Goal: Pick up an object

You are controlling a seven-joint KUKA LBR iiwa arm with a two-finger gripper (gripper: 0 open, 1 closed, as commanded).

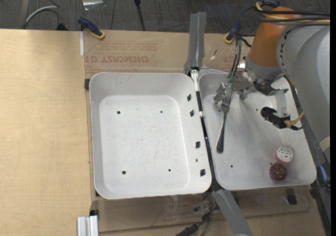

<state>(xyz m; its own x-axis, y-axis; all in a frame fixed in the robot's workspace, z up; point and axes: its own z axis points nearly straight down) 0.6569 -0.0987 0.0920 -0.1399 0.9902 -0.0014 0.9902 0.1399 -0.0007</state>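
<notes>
A metal fork (pixel 222 127) is in the right bin (pixel 247 177), near its left wall, tines toward the back and handle toward the front. My gripper (pixel 224 95) is right over the fork's tine end, reaching in from the right below the orange-banded wrist. The gripper body hides where it meets the fork, so I cannot tell whether the fork is held or lying on the bin floor. A white speckled ball (pixel 285 153) and a brown ball (pixel 278 172) sit close together in the right bin's front right corner.
The left bin (pixel 100 140) stands beside the right one, parted from it by a dark divider (pixel 202 124). The grey arm covers the right bin's back right part. Cardboard and two clamps lie behind the bins.
</notes>
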